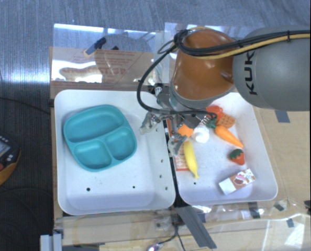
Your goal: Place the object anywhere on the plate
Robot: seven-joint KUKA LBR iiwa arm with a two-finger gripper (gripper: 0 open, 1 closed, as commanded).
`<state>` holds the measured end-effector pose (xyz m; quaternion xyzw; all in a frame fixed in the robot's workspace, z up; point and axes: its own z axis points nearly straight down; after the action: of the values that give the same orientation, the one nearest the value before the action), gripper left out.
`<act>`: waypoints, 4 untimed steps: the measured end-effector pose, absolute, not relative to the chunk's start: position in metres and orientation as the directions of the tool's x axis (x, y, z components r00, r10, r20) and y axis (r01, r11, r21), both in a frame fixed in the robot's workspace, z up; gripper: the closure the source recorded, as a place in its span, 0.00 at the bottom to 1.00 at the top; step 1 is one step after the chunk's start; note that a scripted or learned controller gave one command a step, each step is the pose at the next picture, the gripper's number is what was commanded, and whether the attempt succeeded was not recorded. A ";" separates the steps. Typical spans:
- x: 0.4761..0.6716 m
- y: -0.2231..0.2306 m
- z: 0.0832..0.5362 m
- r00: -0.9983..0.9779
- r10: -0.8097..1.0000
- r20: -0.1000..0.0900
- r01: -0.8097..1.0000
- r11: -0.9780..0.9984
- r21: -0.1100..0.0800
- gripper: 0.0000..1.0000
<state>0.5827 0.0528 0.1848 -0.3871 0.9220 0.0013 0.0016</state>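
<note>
- The grey arm (270, 67) with its orange band covers the frame's upper right, hiding the right bin's (260, 187) top.
- The left bin (113, 192) holds a teal divided plate (99, 136).
- Gripper (168, 127) sits at mid-frame over the bins' divide — grip state cannot be told.
- Lower right: banana (190, 159), carrot (228, 135), strawberry (237, 156), small carton (237, 181) — lying loose.

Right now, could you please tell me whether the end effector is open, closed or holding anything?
End effector: cannot be told; it sits low over the bins' shared edge, above the banana, with nothing seen between its tips.
</note>
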 end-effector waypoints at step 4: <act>0.571 0.084 0.185 -0.311 -0.951 -0.004 -0.951 0.311 0.000 0.00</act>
<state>0.5710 0.0842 0.1847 -0.5871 0.8095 0.0012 0.0018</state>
